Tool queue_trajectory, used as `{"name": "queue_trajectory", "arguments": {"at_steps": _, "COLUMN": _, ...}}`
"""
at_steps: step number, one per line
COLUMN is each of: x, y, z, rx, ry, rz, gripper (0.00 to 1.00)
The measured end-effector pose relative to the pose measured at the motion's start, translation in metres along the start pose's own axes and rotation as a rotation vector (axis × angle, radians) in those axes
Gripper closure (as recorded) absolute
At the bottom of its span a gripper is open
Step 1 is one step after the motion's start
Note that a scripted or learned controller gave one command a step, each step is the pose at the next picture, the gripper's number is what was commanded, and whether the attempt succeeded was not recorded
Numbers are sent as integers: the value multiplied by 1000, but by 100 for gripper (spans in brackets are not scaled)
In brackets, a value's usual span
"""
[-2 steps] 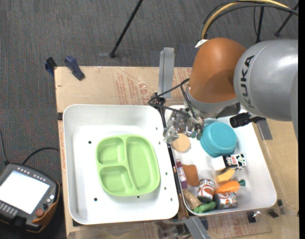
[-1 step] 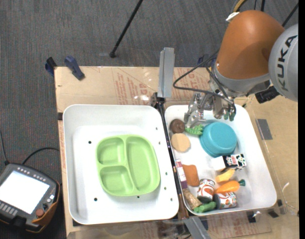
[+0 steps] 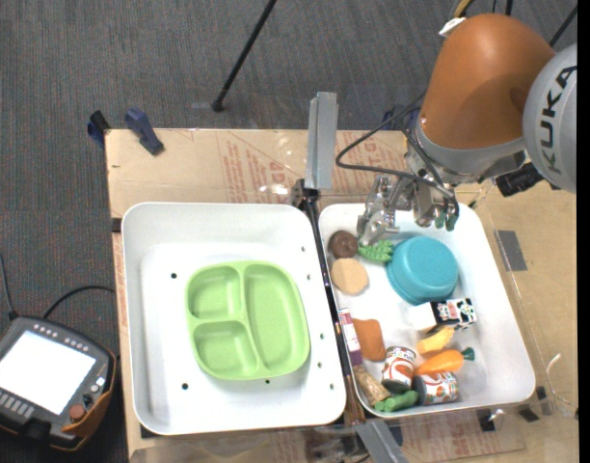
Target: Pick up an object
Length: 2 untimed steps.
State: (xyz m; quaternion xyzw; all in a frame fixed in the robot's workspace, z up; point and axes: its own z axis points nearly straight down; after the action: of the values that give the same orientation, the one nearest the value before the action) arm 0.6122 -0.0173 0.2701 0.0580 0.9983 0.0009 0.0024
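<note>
We hover our gripper just above the green toy, beside the blue bowl; fingers look parted and empty. We judge the next move is descending and closing.

Small green knobbly toy in right bin's far corner, touching blue bowl.
</note>
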Motion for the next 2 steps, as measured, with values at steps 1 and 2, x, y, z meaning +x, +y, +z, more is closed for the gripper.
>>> {"name": "queue_trajectory", "arguments": {"at_steps": 1, "x": -1, "y": 1, "z": -9, "rx": -1, "ry": -2, "rz": -2, "gripper": 100}}
{"name": "queue_trajectory", "arguments": {"at_steps": 2, "x": 33, "y": -52, "z": 85, "rx": -2, "ry": 10, "rz": -548, "gripper": 100}}
